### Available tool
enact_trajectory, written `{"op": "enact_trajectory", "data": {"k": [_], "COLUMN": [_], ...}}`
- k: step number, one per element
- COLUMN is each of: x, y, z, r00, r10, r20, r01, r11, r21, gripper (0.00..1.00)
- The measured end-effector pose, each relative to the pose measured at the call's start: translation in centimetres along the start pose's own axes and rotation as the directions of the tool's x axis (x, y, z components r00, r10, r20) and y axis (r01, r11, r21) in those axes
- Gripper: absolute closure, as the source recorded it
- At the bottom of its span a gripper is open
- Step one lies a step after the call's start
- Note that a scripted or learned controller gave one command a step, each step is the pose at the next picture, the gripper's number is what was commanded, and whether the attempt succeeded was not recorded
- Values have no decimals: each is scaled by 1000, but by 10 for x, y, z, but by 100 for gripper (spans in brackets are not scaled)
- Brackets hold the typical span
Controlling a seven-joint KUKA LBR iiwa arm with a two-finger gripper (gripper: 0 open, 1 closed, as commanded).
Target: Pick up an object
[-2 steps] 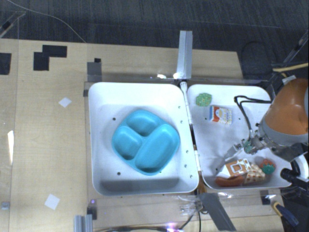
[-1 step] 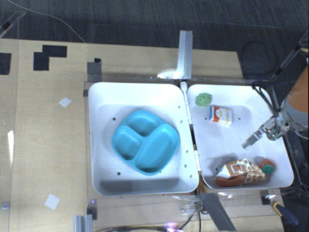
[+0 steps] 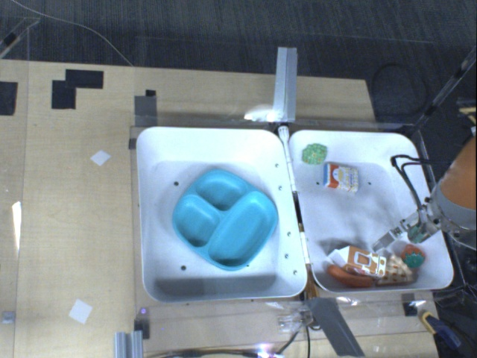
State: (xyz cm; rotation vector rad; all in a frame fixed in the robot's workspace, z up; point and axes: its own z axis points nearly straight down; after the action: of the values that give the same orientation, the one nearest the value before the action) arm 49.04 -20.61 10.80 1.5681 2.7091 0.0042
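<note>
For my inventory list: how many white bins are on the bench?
2. The left bin holds a blue tray. The right bin holds several small items; its right edge is partly covered by the arm.

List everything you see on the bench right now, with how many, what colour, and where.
white bins: two, white, side by side on the bench
divided plate: one, light blue, middle of left bin
round green item: one, green, right bin, far left corner
small carton: one, white with orange, right bin, just nearer than the green item
pile of small items: several, red, orange, tan and white, near edge of right bin
arm: one, grey with orange band, entering from the right
pincer: one, above the right bin's pile
</note>
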Motion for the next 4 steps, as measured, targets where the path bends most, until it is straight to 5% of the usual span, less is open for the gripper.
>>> {"op": "enact_trajectory", "data": {"k": [1, 2, 3, 4], "x": [-35, -51, -68, -52], "y": [65, 91, 168, 151], "z": [-63, -61, 6, 7], "r00": [991, 997, 981, 969], "r10": [137, -74, -195, 248], "r20": [-3, -1, -6, 3], "r01": [-137, 74, 195, -248], "r11": [991, 997, 981, 969], "r21": [3, 1, 8, -8], "gripper": [0, 0, 0, 0]}}
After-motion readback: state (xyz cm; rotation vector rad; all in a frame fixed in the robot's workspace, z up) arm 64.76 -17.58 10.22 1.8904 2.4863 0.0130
